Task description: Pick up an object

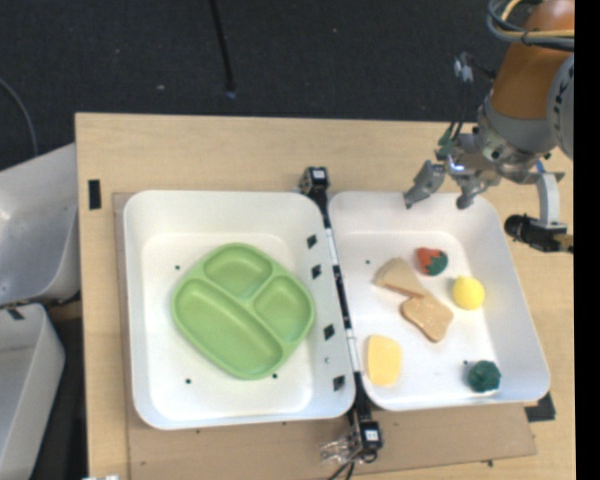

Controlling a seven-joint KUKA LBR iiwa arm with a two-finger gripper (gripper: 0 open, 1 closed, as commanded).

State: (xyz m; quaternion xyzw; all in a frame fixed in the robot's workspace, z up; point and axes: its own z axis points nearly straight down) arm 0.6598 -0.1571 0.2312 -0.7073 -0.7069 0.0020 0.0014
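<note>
Two tan, wedge-shaped bread slices (417,299) touch.

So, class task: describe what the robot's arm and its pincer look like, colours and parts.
The arm is grey with a broad orange band above the wrist, and a cable loops at its top. Below sits a grey metal wrist, then the pincer, two slim grey fingers.

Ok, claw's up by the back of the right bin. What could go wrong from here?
The claw sits open over the right bin's back rim, away from every item, so closing here likely grabs nothing. The two bread slices touch, so one may drag the other. The strawberry sits close by and could get knocked.
</note>
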